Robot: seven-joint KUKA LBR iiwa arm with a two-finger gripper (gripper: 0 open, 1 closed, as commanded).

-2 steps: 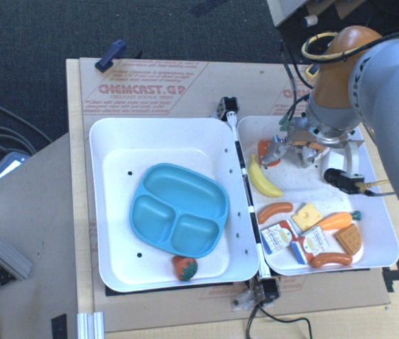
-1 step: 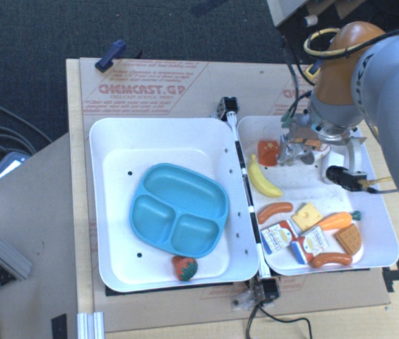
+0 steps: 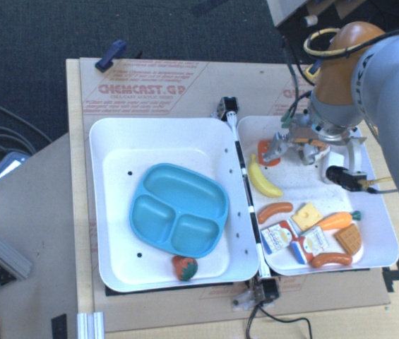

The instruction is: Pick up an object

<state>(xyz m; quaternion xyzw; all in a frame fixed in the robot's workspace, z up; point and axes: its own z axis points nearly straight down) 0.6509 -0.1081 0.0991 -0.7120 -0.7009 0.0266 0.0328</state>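
Observation:
My gripper [image 3: 293,147] hangs low over the far part of the right bin [image 3: 379,210], fingers spread and nothing between them. A red-orange toy [image 3: 267,152] lies just beside its left finger [image 3: 278,144], partly hidden by it. A yellow banana [image 3: 263,179] lies slightly nearer the camera, along the bin's left wall. Further forward lie a sausage [image 3: 275,210], a cheese wedge [image 3: 306,216], a carrot [image 3: 335,221], a brown waffle [image 3: 349,240], two small cartons [image 3: 278,236] and a hot dog [image 3: 330,260].
The left bin [image 3: 107,189] holds a blue divided plate [image 3: 178,209] and a strawberry [image 3: 183,267] at its front edge. A black clip [image 3: 227,106] sits on the ridge between the bins. The arm's bulk covers the right bin's far right corner.

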